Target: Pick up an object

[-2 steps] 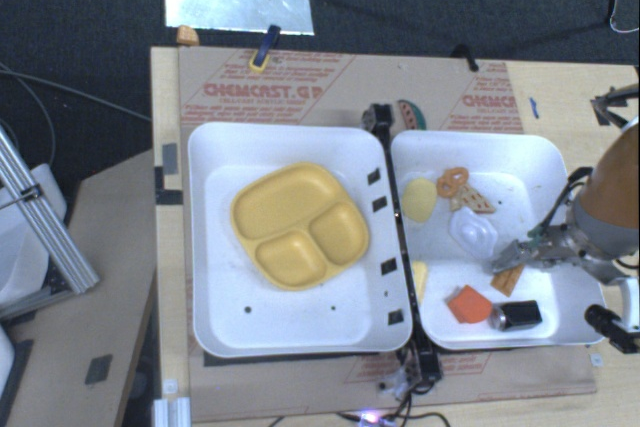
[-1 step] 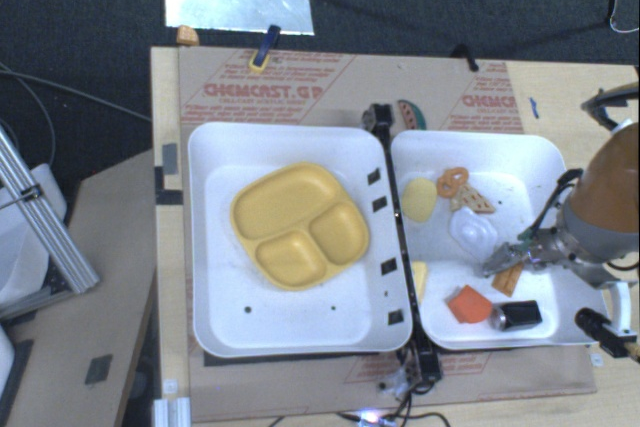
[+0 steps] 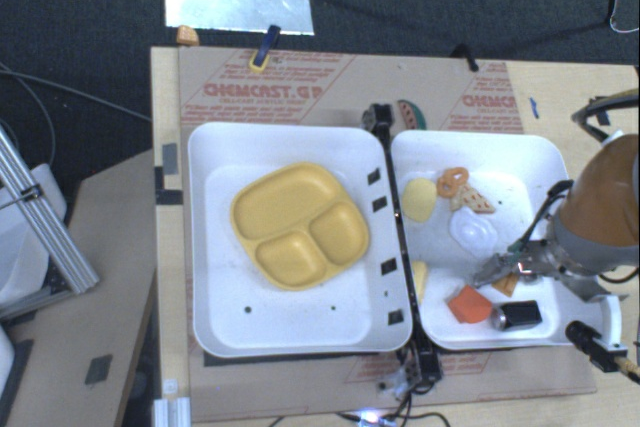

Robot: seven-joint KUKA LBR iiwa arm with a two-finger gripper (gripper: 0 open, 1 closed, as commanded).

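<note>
Orange and wedge-shaped, the block (image 3: 468, 304) lies flat near the front wall of the right bin (image 3: 545, 153), and it is the candidate object closest to the gripper (image 3: 497, 269). The gripper sits just above and to the right of the block in the camera view, low over the bin floor, at the end of the grey arm (image 3: 600, 215) that reaches in from the right. The block thus lies toward the front-left of the fingertips, near but apparently apart from them; no object is seen between the fingers. Whether they stand apart or together cannot be told, since the dark tip is small and blurred against the items around it.

A small tan piece (image 3: 506, 284) lies directly beside the tip, possibly touching it. The black object (image 3: 517, 315) lies just right of the orange block, its long axis running left to right along the front wall. A clear, pale object (image 3: 472, 231) lies farther back, and beyond it a yellow rounded item (image 3: 419, 199) and a pretzel-shaped piece (image 3: 452, 181). The left bin (image 3: 210, 245) holds a yellow divided tray (image 3: 298, 225), well apart from the arm.

Judged from this layout, a short move forward and to the left would bring the tip over the block; crowding by the black object and the bin wall is the probable difficulty.
</note>
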